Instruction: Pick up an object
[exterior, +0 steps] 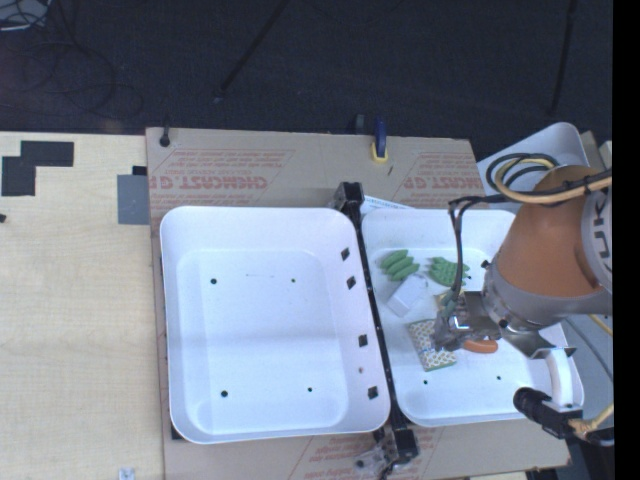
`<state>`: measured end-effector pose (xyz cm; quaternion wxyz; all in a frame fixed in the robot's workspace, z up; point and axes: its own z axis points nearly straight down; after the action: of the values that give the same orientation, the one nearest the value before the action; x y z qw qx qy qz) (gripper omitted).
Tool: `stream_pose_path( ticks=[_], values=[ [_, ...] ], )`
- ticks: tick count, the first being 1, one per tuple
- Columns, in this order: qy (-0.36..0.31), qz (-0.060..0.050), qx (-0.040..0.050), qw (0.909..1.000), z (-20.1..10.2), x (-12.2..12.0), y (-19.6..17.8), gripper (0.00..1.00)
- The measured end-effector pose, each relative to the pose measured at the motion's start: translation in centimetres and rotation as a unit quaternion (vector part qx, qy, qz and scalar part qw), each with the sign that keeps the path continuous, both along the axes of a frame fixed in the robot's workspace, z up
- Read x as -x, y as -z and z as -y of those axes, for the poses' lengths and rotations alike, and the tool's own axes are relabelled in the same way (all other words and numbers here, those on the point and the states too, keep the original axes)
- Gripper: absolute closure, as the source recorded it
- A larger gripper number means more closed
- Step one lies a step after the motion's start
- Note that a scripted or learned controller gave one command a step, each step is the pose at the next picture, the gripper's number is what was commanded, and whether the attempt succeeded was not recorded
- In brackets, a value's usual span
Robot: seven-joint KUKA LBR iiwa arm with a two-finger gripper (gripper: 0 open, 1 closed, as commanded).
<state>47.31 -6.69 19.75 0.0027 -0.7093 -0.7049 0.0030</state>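
Reaching in over the right bin (520,408), the arm (545,253) is positioned with its gripper (458,325) low among the objects there. The state of the pincer cannot be told: it is partly hidden under the wrist and too small to be resolved. No object is seen between its tips, so no hold is claimed.

All positions below are given relative to the gripper.

- A patterned flat pad (431,343) lies just beside the gripper, on its left and slightly nearer the camera, apparently touching or almost touching it.
- An orange piece (482,347) lies just beside it on the right, partly covered by the wrist.
- A pale translucent block (407,294) lies near, up and to the left.
- Two green ridged pieces (399,264) (446,269) lie farther up, near the back of the bin.

The left bin (180,268) lies well apart, to the left.

Handling judgement: the patterned pad is taken as the likely target. It appears thin, light and probably flexible, lying flat on the bin floor. A grasp across one raised edge or corner is advised, since little height is offered from above and slipping under the fingertips is likely. The green pieces appear light, soft and thicker, and would be more easily taken across their narrow width.
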Motion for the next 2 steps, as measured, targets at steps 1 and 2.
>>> stream_pose_path(
  ticks=[1, 2],
  values=[
    [-0.005, 0.008, -0.0003, 1.0, -2.3, -1.9, -10.1, 1.0],
    [-0.005, 0.007, -0.0005, 1.0, -5.3, -3.1, -16.6, 1.0]
  ],
)
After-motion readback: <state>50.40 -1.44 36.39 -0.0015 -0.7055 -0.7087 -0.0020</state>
